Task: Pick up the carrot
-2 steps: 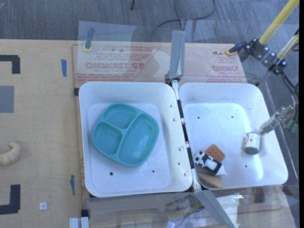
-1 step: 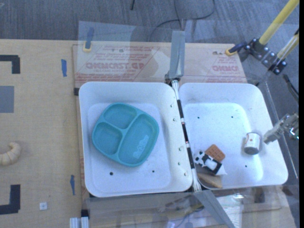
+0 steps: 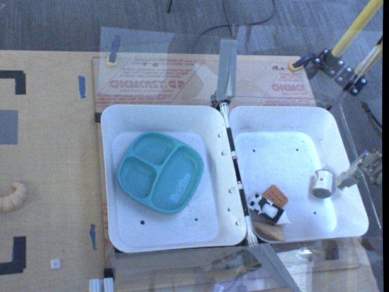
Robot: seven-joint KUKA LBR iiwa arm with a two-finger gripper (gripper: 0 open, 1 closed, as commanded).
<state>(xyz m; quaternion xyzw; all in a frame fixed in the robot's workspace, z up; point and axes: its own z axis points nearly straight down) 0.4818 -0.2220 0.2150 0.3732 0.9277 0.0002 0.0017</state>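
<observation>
Two bins in play, no grasp yet: the end effector (image 3: 358, 174) hovers by the right bin's (image 3: 292, 126) rim, open or closed I cannot tell, so next comes a reach left to the carrot (image 3: 276, 194).

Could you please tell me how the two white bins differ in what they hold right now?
The left bin holds one large thing, a teal divided plate, lying flat near its middle; the right bin holds several small things. Those are a silver cylinder toward its right side and an orange piece beside a black-and-white object near its front left corner. Both bins are shallow, white and sit side by side.
</observation>
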